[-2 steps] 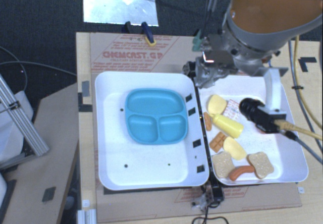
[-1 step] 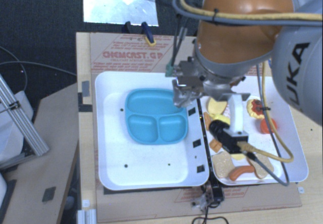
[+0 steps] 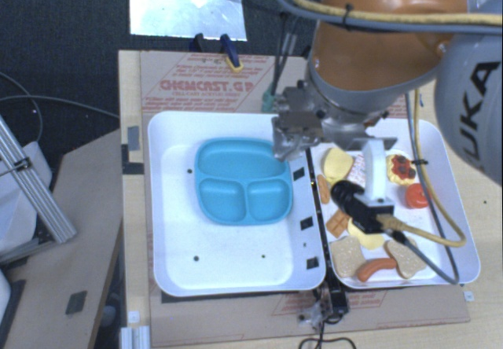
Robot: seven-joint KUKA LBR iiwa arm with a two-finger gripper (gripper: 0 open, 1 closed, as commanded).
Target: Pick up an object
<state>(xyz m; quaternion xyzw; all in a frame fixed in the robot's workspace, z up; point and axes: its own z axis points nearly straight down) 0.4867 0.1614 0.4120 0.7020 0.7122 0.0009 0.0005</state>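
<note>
While the arm (image 3: 393, 41) reaches in from the right, its orange band and grey wrist cover the upper part of the right bin (image 3: 460, 237). The tool (image 3: 295, 135) shows as a grey metal block low over the far end of the divide between the two bins, at the far right corner of the blue tray (image 3: 240, 182). Whether the tool is open or closed cannot be told from this angle, and nothing is seen held in it.

The left bin (image 3: 177, 261) holds the blue tray, a three-compartment plate lying flat near the bin's middle.

The right bin holds a scatter of play-food items. A yellow piece (image 3: 338, 161) lies near the divide, just right of the tool. A pizza slice (image 3: 402, 169) with red dots sits further right, with a red tomato-like piece (image 3: 416, 196) just below it. Two bread slices (image 3: 346, 251) (image 3: 406, 259) lie toward the near edge, with a sausage (image 3: 376, 268) between them. A small orange piece (image 3: 338, 222) rests near the divide above the left bread slice.

A white bracket (image 3: 376, 170) and a black cylindrical part (image 3: 357, 208) hang from the arm over these items, and a yellow cable (image 3: 420, 233) runs from the black part toward the right.

Both bins rest on a cardboard sheet (image 3: 204, 84) on the table (image 3: 86, 206).
</note>
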